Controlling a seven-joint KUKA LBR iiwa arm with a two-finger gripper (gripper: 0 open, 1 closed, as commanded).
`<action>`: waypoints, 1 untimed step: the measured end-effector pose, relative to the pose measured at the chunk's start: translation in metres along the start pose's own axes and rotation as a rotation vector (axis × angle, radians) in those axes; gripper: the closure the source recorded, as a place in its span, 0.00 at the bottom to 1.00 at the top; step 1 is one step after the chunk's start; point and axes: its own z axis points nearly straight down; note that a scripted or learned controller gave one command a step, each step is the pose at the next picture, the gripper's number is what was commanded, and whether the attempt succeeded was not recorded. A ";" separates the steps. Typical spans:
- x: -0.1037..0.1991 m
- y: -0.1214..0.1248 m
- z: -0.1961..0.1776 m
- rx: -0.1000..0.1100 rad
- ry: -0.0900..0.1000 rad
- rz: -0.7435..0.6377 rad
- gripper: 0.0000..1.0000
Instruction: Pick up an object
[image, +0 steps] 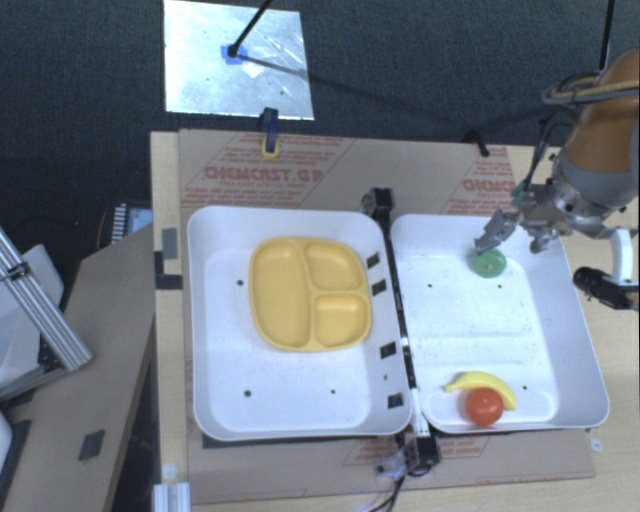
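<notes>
Pick not done yet: I'm over the right bin's far end, nothing lifted.

Camera view: my gripper (515, 232) hangs at the far right of the right bin (560, 330), fingers spread apart, one tip just above and left of the green object (489, 263), the other off to its right. The green thing sits on the bin floor below the fingers, not between them. Banana (482, 384) and red tomato (484, 405) touch each other at the near edge of the same bin, well apart from me. Yellow divided plate (309, 293) lies in the left bin (215, 330). Left to do, I'd say: descend, close, lift.
</notes>
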 end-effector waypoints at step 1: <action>0.000 0.003 -0.007 -0.012 -0.002 -0.002 0.00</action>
